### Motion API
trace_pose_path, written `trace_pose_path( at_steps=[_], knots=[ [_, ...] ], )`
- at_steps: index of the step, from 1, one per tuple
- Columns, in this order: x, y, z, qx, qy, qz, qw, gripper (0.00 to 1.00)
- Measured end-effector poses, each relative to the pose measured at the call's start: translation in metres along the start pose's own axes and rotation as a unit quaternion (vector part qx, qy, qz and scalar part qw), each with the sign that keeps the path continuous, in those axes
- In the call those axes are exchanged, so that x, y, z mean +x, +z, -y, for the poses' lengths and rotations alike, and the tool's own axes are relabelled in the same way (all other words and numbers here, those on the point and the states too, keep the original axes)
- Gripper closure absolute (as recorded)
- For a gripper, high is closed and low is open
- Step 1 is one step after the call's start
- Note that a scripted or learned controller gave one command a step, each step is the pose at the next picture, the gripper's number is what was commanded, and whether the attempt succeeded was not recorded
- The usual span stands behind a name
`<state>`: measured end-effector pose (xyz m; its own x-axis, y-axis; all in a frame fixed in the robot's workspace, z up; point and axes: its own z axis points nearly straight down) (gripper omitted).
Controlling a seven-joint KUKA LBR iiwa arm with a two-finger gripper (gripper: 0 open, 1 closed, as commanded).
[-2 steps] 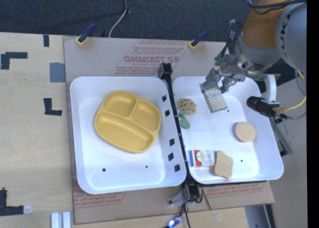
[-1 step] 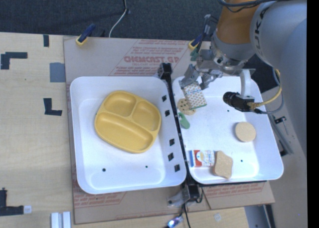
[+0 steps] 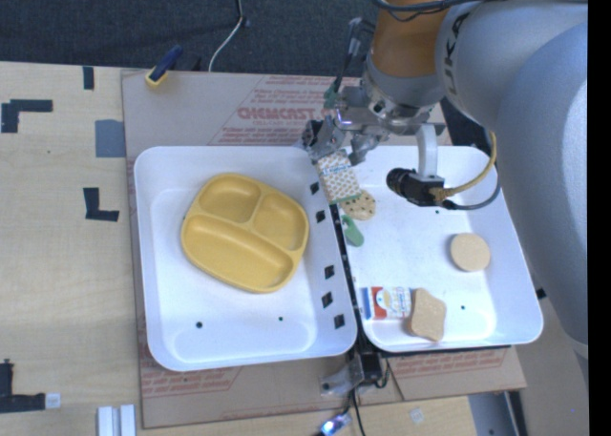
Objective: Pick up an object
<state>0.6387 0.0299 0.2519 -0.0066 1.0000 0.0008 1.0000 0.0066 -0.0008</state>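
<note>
Grey arm with an orange band enters from the right and carries the gripper (image 3: 336,143) over the far end of the divider between the two white bins. Fingers: state cannot be told, the tips being lost against the item below. Directly beneath the gripper, and seemingly touching it, a small patterned packet (image 3: 337,176) hangs or lies with its long axis running down and slightly rightward away from the hand; whether it is pinched cannot be told. Just past the packet's lower end: a speckled round cracker (image 3: 359,205) and a small green piece (image 3: 353,231), both in the right bin (image 3: 516,324) beside the divider. Farther from the hand, toward the near right: a tan round biscuit (image 3: 470,252), a red-and-white carton (image 3: 385,302) and a tan bread-like wedge (image 3: 428,315), the last two touching. Left of the hand, well apart: a yellow divided plate (image 3: 245,231) in the left bin (image 3: 158,329). Judgement: the packet is the nearest candidate, immediately below the hand and aligned with its reach; a lift would show whether it is truly held.
</note>
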Motion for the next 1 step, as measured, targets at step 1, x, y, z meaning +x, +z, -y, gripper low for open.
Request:
trace_pose_path(
  at_steps=[1],
  knots=[
    [0.0525, 0.0266, -0.0079, 0.001, 0.000, 0.001, 1.0000, 1.00]
  ],
)
